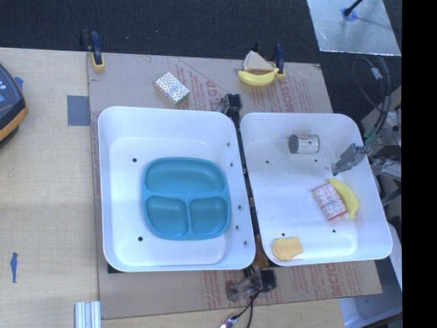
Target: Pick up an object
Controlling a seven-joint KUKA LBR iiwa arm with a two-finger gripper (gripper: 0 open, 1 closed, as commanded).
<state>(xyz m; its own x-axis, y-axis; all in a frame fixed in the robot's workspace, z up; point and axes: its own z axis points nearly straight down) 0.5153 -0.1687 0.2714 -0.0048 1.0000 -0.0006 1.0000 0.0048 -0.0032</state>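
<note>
You've got two white bins on the bench; left bin carries a blue divided tray, big and flat, prob. too wide for a two-finger grab; skip it.

Right bin has the real candidates. Largest there is the yellow banana, lying near the right wall, touching the red-and-white packet just to its left; looks like a toy, so likely light, stiff and a bit slick; take it across the narrow mid-body, not along the curve, and watch the packet crowding one side.

Next, the grey cylinder toward the far side, on its side, well apart from the rest; likely rigid, could roll; close across its round body, approx. square to its axis.

Smallest, the yellow-orange lump near the front edge; soft-looking, irregular; can't tell what it is.

Gripper sits low at the right rim, between cylinder and banana, just above the banana's far tip; fingers look close together w/ nothing between them; nothing picked yet, in my read.
</note>
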